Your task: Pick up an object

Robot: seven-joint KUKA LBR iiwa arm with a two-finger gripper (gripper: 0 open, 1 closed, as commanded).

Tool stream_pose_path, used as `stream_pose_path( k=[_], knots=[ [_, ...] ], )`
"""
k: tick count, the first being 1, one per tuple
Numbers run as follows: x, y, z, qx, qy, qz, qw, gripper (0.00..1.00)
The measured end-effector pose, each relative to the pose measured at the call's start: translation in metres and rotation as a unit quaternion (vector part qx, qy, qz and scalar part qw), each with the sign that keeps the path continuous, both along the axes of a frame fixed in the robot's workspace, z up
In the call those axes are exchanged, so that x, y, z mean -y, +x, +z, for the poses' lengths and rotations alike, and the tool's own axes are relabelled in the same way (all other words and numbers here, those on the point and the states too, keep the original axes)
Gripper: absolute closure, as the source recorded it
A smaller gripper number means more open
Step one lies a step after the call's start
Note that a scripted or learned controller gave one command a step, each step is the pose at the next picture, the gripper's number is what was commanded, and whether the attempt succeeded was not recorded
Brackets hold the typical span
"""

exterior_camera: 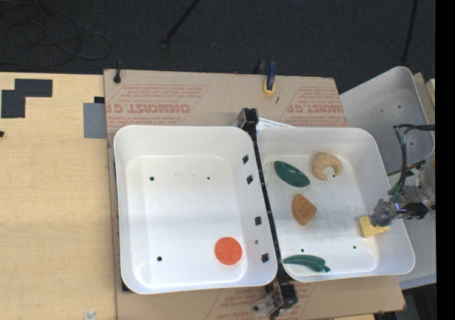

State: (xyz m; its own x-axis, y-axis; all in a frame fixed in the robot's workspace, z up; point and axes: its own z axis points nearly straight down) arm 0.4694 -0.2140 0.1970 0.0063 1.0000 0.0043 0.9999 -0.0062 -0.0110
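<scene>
Camera view puts the gripper [384, 213] at the right wall of the right bin [393, 169], low over a yellow block [370, 226] that sits on the bin floor near that wall. You see the gripper's dark tip touching or just above the block's upper right corner (too small to tell which), and you cannot tell whether it is apart or together, or whether the block is actually between anything. The block looks flat on the floor, not lifted.

Moving outward in the same bin, you have an orange-brown wedge [303, 209] near the middle, a dark green leaf-shaped piece [291, 173] up and left of it, a tan curled piece [327, 166] just right of the leaf, and a green curved piece [306, 262] lying along the near wall. All four are apart from each other and well apart from the block.

Across the black divider [257, 190], the left bin [128, 169] holds an orange disc [229, 251] near its lower right corner. Both bins rest on a cardboard sheet [178, 102] with red printing. Wooden bench top [50, 205] lies to the left.
</scene>
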Motion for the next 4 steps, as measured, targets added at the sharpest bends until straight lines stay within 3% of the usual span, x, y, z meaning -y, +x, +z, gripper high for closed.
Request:
stream_pose_path(
  k=[1, 2, 3, 4],
  knots=[
    [-0.002, 0.005, -0.063, 0.002, -0.0003, 0.003, 1.0000, 1.00],
    [-0.002, 0.008, 0.073, 0.011, -0.0041, 0.004, 0.9999, 1.00],
    [-0.007, 0.005, -0.013, 0.000, 0.0002, 0.003, 1.0000, 1.00],
    [-0.002, 0.028, -0.091, 0.002, -0.0004, 0.003, 1.0000, 1.00]
  ],
)
